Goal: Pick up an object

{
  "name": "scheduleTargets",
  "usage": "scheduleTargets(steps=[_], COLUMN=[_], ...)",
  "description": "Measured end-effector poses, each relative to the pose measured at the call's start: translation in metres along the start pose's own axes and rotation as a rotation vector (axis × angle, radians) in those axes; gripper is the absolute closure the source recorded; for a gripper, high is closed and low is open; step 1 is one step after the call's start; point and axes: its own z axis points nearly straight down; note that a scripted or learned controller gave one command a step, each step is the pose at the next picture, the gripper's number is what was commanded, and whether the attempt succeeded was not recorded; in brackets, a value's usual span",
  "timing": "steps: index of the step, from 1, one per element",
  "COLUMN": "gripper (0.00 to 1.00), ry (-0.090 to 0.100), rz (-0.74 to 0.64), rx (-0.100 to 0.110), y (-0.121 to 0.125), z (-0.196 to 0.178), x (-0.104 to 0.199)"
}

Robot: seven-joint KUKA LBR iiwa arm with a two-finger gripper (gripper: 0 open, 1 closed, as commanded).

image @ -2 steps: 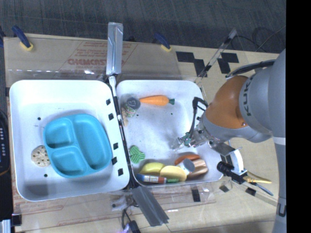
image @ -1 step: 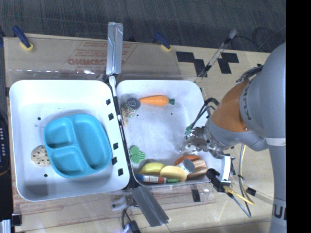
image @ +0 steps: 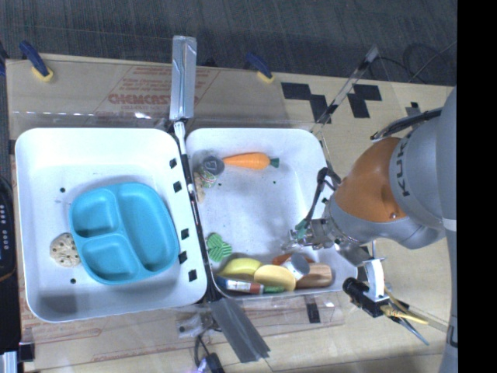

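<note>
Right now your gripper [image: 304, 238] sits low in the right bin [image: 256, 208], at about four o'clock, just above the pile [image: 272, 274] along the near wall; you cannot tell its state from here. A carrot [image: 247, 161] lies at twelve o'clock. In the left bin [image: 39, 208], a blue tray [image: 122, 231] has a cookie [image: 64, 249] at its eight o'clock.

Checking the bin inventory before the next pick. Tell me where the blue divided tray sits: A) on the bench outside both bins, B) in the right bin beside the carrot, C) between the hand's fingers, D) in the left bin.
D: the blue divided tray lies flat in the left bin, with a cookie beside it, while the carrot lies in the right bin.
</note>
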Motion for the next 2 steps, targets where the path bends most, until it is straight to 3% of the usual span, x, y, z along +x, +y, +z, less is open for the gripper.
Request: scheduleTargets(steps=[1, 2], gripper=[1.00, 0.00], ry=[0.002, 0.001], rz=[0.077, 0.079], rx=[0.004, 0.005], y=[0.0813, 0.0803], z=[0.0016, 0.0017], x=[0.0457, 0.0436])
